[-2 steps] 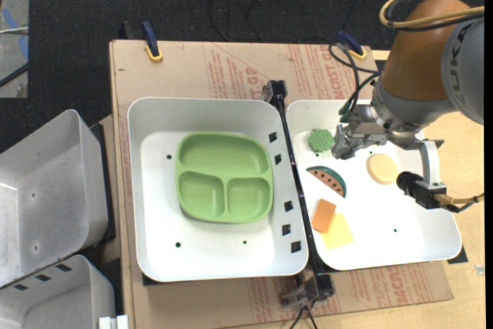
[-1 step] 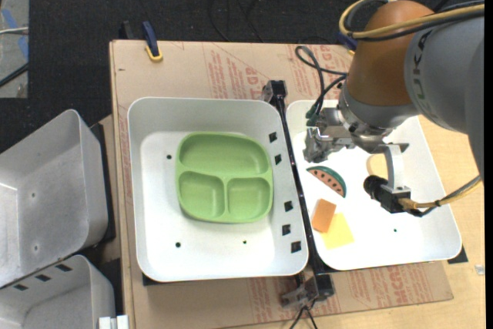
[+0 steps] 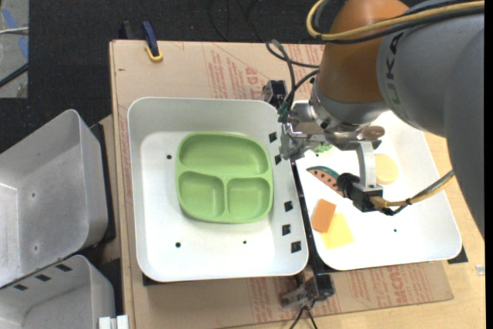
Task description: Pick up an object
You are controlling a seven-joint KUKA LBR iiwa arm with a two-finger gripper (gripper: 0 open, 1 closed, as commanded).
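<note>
1. Camera view is looking down on a flat brown cardboard board (image 3: 200, 65) that is carrying two shallow white plastic bins with rounded corners, sitting side by side with their inner rims touching.
2. A light green plastic divided plate (image 3: 225, 177) is lying flat in the middle of the left white bin (image 3: 154, 258). It is smooth and round-cornered, with one long compartment and two smaller ones.
3. The grey robot arm (image 3: 431, 65), smooth-shelled with a glossy orange band, is reaching in from the right and hanging over the upper left corner of the right white bin (image 3: 416, 243).
4. The metal gripper (image 3: 302, 136) is sitting low at that corner, just beside the shared rims. I cannot tell how far it is open, nor whether it is gripping anything.
5. The loose things for picking are lying in the right white bin:
   - an orange-brown tapered strip (image 3: 323, 176) just below the gripper;
   - an orange wedge-shaped block (image 3: 324, 216) nearer the front, touching a flat yellow square (image 3: 339, 233);
   - a pale yellow round disc (image 3: 384, 169) further right.
6. A small green scrap (image 3: 322, 149) is peeking out under the wrist, too hidden to show its shape.
</note>
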